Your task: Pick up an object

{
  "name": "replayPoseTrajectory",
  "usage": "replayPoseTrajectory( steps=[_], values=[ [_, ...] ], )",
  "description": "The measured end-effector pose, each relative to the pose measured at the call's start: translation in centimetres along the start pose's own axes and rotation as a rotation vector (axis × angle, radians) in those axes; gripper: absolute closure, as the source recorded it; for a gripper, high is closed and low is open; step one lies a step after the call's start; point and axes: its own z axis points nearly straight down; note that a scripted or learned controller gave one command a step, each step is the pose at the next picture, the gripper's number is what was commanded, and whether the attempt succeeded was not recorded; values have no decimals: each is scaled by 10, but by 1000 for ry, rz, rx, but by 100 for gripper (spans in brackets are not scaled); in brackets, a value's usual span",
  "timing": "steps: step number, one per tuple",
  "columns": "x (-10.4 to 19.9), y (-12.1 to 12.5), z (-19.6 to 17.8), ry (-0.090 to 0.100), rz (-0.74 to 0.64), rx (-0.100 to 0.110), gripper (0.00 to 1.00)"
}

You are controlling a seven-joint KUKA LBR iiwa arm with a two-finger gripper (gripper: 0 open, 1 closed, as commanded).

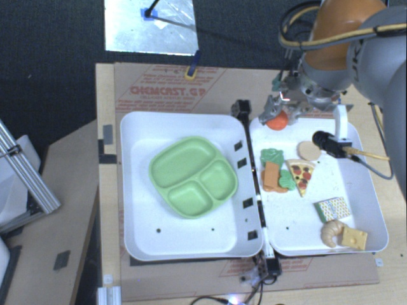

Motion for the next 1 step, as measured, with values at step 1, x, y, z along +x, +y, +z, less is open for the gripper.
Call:
replayPoseTrajectory(
  steps=[1],
  values=[
    [56, 9, 26, 1, 0, 3, 100]
  ],
)
